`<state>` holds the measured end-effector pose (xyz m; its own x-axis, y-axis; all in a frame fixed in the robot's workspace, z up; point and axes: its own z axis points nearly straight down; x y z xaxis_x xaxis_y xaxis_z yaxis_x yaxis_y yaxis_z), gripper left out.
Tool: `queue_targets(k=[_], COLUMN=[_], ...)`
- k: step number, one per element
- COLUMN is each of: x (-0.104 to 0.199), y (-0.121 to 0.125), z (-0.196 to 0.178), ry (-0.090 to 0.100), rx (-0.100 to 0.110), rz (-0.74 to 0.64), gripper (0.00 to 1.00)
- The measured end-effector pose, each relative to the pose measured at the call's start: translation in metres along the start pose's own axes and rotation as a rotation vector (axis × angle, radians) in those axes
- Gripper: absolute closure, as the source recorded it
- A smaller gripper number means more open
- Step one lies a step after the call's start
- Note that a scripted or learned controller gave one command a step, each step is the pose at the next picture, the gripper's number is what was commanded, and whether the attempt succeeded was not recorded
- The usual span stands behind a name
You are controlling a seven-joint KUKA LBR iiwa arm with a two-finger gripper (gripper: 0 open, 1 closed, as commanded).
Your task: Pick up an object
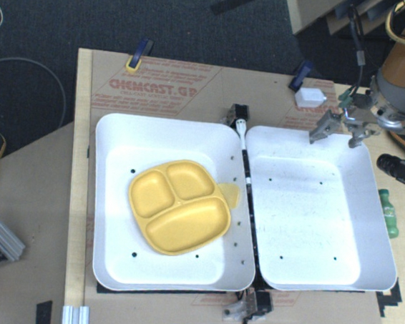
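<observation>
A yellow divided plate [178,207] with three compartments lies flat in the left white bin [103,255]. A small yellow piece [229,193] sticks out from under its right edge. My gripper [339,132] hovers over the far edge of the right white bin [320,274], well to the right of the plate. Its two fingers are spread apart with nothing between them.
The bins sit on a cardboard sheet [160,88] on the bench. A black clip [239,115] sits at the far end of the seam between the bins. A green object [388,212] lies beside the right bin's right rim, and a white block [310,98] rests behind it.
</observation>
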<state>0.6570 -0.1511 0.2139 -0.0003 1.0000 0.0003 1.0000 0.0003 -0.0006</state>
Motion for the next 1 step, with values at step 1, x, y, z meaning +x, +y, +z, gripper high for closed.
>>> queue_targets(k=[1], x=[0.0658], y=[-0.0593], z=[-0.0975], ry=[0.001], rx=[-0.012], rz=[-0.007], gripper=[0.00])
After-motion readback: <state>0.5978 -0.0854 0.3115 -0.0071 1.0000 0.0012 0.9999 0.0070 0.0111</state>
